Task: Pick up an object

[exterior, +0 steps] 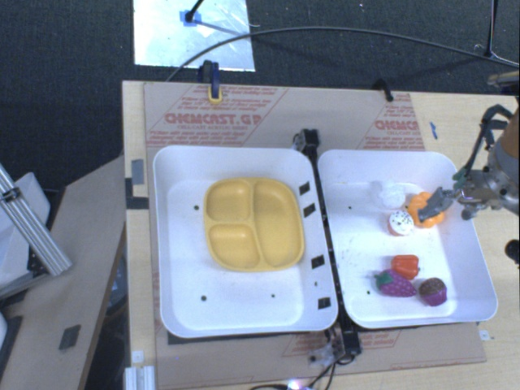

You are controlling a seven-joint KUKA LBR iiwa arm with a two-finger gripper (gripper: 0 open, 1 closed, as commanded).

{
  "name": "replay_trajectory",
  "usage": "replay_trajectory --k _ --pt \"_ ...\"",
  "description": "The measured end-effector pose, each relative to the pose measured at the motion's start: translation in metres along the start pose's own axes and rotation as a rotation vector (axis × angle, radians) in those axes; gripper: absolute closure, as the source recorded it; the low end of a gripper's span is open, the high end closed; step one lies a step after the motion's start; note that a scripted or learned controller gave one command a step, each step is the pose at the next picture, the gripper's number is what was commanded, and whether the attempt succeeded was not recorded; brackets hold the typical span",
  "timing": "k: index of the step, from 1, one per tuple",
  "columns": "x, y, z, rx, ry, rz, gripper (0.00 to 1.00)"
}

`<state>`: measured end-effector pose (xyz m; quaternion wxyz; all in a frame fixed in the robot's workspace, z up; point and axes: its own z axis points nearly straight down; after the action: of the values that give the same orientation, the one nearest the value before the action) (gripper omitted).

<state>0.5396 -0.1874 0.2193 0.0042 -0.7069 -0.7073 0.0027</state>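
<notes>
Your claw [436, 204] sits low in the right bin [357, 303], over the orange toy [422, 208] near the far right wall [465, 218]; you cannot tell whether it is spread or pinching. Just left of it lies a round white toy [400, 223]. Nearer the front edge are a red pepper [405, 265], purple grapes [396, 284] and a dark purple piece [433, 291]. Bare floor spreads left of the claw. The arm [494, 187] reaches in low from the right. The yellow tray [252, 223] is in the left bin [175, 299]. The board [213, 120] reads "CHEMCAST GP".
</notes>
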Motion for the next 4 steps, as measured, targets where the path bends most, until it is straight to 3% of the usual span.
replay_trajectory --k 1,4 --pt "0.001 0.003 -0.006 -0.011 -0.002 -0.003 0.00" --pt "0.005 0.003 0.136 -0.010 -0.001 -0.001 0.00"
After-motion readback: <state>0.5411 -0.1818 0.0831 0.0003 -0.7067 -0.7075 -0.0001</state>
